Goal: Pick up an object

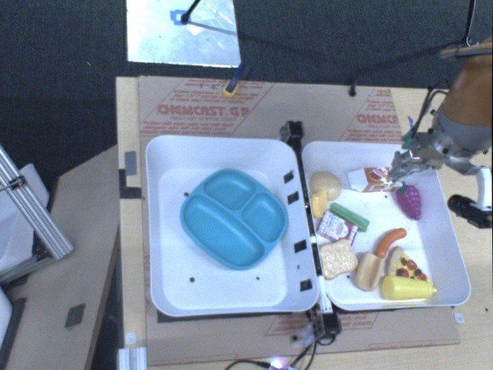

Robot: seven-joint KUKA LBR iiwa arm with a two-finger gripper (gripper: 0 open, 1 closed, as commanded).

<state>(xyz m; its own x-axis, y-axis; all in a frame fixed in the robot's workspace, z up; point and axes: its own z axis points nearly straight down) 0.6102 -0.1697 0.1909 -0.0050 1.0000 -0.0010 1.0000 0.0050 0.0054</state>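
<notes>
Two shallow white bins sit side by side. The left bin holds a blue divided plastic plate. The arm's two-finger gripper hovers over the right bin, beside a purple toy grape bunch; its opening cannot be told.

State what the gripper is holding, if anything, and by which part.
It cannot be told. The gripper hangs over the right bin near the purple grapes, with nothing visibly in it.

The gripper hangs over the right bin, a grape bunch just beside it, the divided plate well to its left in the other bin.
</notes>
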